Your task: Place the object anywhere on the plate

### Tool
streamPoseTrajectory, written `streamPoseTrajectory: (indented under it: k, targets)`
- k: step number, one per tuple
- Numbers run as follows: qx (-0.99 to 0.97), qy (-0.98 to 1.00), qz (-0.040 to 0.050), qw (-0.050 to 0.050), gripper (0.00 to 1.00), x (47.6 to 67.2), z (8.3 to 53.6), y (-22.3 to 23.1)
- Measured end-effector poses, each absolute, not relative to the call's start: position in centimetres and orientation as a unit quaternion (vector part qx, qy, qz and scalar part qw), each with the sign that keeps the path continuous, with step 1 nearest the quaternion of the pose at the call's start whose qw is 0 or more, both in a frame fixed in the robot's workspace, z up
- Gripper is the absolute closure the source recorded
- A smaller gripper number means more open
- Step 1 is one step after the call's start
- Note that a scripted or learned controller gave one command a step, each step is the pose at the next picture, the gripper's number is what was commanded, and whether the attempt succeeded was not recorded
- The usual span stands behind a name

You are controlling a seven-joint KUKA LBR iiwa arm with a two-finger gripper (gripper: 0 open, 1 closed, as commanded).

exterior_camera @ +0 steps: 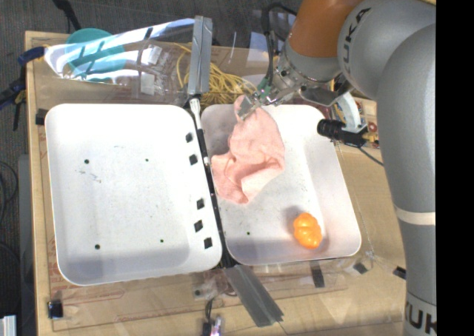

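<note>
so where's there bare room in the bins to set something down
The left bin has bare white floor wall to wall. In the right bin, the pink cloth fills the far and middle part under the gripper, and the orange object sits near-right. Bare patches: near-left corner, and along the right wall.

Cloth (248, 155) in right bin (337, 179), far half; fruit (307, 229) near its front-right corner; left bin (118, 194) alongside.
</note>
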State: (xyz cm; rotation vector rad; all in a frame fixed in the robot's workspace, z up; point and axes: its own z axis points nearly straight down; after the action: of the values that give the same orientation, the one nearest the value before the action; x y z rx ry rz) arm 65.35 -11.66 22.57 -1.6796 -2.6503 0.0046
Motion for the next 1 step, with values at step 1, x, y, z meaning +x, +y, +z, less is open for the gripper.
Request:
streamPoseTrajectory:
  k: [1]
  targets:
    - [-0.462, -0.887, 0.0006, 0.000, 1.00, 65.68, 24.85, -4.52]
